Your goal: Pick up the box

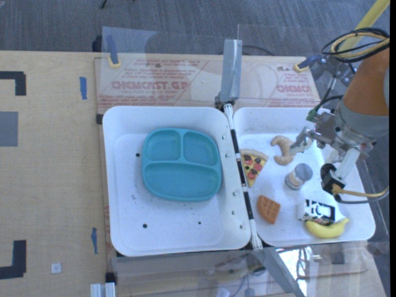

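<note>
Box (318,210) beside banana (326,228)

Reaching in from the right edge of the view, grey and bulky, orange band (371,85) bright above the wrist. Angled down and toward the left, wrist (356,125) low over the right side of the scene. Yellow and black cables (356,42) looping off the upper part, one yellow line trailing out to the right lower down. End effector (304,142) pointing left from the wrist, metal parts jutting forward. Too small and cluttered to judge the grasping state.
</note>
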{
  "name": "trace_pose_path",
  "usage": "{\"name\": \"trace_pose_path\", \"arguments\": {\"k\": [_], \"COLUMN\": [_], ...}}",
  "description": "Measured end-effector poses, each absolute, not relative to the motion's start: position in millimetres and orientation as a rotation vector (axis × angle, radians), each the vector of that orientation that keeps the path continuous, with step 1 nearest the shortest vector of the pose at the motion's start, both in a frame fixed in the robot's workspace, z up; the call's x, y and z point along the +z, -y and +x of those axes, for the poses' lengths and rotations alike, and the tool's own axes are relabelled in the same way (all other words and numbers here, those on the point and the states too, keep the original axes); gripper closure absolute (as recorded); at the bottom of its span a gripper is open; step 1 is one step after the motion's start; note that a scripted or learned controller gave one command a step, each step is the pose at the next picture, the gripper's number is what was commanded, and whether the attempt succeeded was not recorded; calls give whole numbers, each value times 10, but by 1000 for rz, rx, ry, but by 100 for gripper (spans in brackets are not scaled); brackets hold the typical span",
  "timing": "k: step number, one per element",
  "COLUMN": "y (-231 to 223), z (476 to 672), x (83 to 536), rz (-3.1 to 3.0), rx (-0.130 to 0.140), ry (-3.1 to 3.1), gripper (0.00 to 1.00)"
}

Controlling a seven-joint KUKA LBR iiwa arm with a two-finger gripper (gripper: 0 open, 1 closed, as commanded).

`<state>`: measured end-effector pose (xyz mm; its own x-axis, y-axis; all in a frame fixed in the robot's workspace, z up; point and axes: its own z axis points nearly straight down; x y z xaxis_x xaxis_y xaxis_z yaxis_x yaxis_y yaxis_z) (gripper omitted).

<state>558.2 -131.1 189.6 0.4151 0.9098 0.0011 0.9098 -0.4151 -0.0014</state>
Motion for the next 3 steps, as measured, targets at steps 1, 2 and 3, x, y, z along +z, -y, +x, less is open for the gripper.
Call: {"name": "trace_pose_path", "arguments": {"k": [1, 2, 3], "y": [1941, 1916, 1052], "z": [6278, 5721, 5447], "x": [2315, 977, 908], "rz": [-2864, -2889, -2819], "rx": [0, -1, -15], "ry": [1294, 1235, 1399], "gripper": [0, 0, 0]}}
